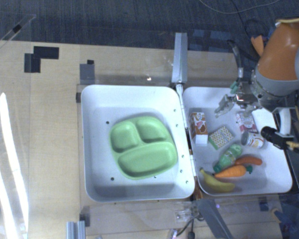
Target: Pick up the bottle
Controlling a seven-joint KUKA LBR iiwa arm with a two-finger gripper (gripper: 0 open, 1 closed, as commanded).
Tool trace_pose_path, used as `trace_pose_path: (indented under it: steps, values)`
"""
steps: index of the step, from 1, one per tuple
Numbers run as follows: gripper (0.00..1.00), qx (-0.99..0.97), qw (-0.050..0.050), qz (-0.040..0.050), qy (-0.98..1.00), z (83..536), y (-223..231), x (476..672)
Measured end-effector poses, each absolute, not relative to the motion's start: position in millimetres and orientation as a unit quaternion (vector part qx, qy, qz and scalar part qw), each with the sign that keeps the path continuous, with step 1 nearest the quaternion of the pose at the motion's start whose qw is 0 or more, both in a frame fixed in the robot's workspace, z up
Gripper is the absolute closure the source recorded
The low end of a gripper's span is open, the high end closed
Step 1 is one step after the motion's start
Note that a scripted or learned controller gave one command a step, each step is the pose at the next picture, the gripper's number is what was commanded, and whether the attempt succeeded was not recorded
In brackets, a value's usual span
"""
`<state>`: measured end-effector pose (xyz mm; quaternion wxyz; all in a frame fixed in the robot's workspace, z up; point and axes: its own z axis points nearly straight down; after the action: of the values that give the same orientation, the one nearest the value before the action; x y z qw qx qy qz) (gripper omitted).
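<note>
Nearest me, a banana (pixel 217 181) lies along the front wall of the right bin (pixel 283 182), with a carrot (pixel 232 171) just behind it. The green bottle (pixel 228 156) lies tilted on the bin floor, touching the carrot, below and a little left of my gripper (pixel 237 102). A checkered packet (pixel 221 137) sits between bottle and gripper. The gripper hovers over the bin's far part, fingers spread apart, nothing between them. Well left, the green divided plate (pixel 142 146) sits in the left bin (pixel 97 183).
</note>
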<state>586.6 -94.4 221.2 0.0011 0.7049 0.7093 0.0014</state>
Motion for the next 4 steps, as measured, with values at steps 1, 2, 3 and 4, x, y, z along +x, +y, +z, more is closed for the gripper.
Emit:
trace_pose_path:
  steps: [1,2,3,4]
  values:
    - [0.0,0.657,0.001,0.0008,0.754,134.3,-93.0,525.9]
    - [0.0,0.65,0.006,0.0047,0.76,89.6,-105.1,501.9]
    - [1.0,0.649,0.009,0.0073,0.76,101.8,-104.3,504.8]
    - [0.0,0.649,0.009,0.0072,0.76,101.8,-104.4,504.7]
